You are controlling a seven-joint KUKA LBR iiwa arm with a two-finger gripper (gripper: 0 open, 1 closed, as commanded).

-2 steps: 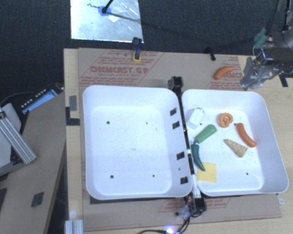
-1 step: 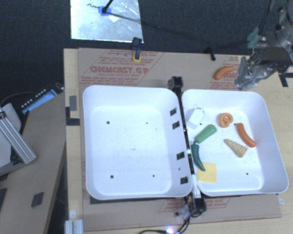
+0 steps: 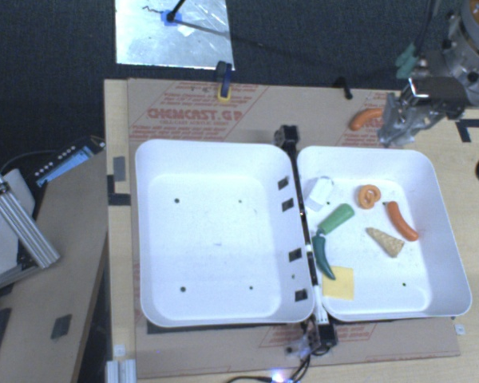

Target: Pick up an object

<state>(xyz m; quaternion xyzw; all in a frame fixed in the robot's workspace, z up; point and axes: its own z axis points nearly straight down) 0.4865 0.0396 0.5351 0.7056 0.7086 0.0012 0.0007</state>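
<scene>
Gripper: gripper (image 3: 401, 128) hangs beyond the far rim of the right bin (image 3: 443, 214), over the bench, not over the objects.
Fingers: too blurred against the bench to tell whether apart or together; nothing seen between them.
Near the gripper: orange sausage shape (image 3: 365, 119) on the board just left of it, outside the bin.
Candidates: orange ring (image 3: 370, 196), red-orange chilli (image 3: 401, 219), tan wedge (image 3: 385, 242), green pepper (image 3: 335, 218), all in the right bin.
Bearing: these lie toward the camera from the gripper; ring and chilli nearest.
Long axis: chilli runs diagonally, far-left to near-right.
Judgement: approach not yet begun.
</scene>
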